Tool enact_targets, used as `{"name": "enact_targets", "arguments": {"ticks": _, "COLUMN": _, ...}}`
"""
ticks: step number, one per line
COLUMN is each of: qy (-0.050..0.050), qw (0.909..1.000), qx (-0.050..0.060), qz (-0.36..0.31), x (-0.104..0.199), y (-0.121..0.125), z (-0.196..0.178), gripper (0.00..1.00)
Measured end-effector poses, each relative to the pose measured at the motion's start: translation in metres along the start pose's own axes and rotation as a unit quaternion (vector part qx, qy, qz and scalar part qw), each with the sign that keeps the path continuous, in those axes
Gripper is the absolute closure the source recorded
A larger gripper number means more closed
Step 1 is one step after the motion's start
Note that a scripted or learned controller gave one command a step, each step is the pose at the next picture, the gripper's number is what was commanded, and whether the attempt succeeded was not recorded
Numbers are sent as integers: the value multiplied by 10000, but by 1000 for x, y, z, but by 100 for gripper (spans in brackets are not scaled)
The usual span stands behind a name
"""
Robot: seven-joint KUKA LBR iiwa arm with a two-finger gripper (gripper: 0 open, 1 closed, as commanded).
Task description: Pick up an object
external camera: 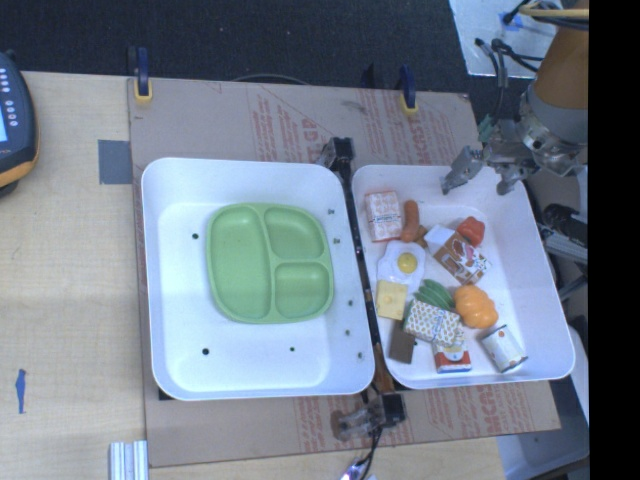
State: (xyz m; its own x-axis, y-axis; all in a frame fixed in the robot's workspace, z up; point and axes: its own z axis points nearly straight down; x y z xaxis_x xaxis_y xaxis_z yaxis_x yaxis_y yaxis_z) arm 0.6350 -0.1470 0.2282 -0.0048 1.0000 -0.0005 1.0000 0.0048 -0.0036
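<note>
Two shallow white bins sit side by side on our bench, and the right bin holds the toy food. We see our gripper spread and grasping nothing above that bin's far edge; the sausage lies nearest, below-left, long axis running away from the camera

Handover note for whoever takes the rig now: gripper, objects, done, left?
Gripper: fingers open, holding nothing, above the far rim of the right bin.
Objects: toy food in the right bin, including fried egg, orange, can, sausage. Green divided plate sits in the left bin.
Done: nothing picked yet.
Left: descend onto one object, close, lift.
</note>
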Motion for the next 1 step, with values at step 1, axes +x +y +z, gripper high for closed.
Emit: {"name": "enact_targets", "arguments": {"ticks": 1, "qy": -1, "qw": 10000, "qx": 46, "qz": 19, "x": -47, "y": -31, "z": 99, "gripper": 0}}
